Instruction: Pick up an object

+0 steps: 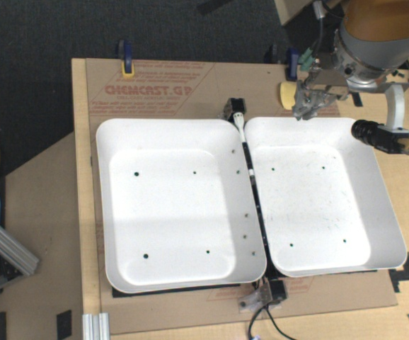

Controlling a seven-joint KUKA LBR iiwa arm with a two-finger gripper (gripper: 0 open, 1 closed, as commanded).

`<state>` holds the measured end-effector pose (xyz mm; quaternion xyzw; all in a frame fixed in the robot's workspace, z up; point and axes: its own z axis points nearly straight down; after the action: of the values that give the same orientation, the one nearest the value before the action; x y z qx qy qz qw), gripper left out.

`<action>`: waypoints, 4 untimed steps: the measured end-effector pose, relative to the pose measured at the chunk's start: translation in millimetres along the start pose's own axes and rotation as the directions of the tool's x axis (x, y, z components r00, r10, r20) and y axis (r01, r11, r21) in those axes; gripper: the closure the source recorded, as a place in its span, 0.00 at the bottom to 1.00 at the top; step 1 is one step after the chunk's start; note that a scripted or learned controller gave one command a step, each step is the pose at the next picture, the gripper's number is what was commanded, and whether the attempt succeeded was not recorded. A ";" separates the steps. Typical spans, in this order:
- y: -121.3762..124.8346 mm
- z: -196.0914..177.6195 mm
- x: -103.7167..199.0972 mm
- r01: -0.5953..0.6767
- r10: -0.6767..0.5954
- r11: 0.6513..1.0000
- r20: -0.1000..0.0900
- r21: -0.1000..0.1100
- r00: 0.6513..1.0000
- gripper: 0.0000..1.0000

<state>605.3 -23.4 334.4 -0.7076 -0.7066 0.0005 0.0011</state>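
My gripper (306,110) hangs over the far left corner of the right white bin (374,190), just above its rim, below the grey wrist with the orange band. A small pale yellow thing (286,94) lies on the brown board just behind that corner, to the left of the gripper and outside the bin. I see nothing held in the gripper. The left white bin (112,190) shows a bare white floor with a few small dark dots.
Both bins rest on a brown board (155,87) held by blue clamps (126,54) at the back. A black bracket (234,109) sits at the far end of the seam between the bins. Metal framing (6,250) stands at the lower left.
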 end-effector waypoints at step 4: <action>37.4 3.4 55.4 0.004 -0.004 1.000 0.000 -0.009 1.000 1.00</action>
<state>642.7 32.0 330.9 -0.7063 -0.7079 -0.0025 -0.0022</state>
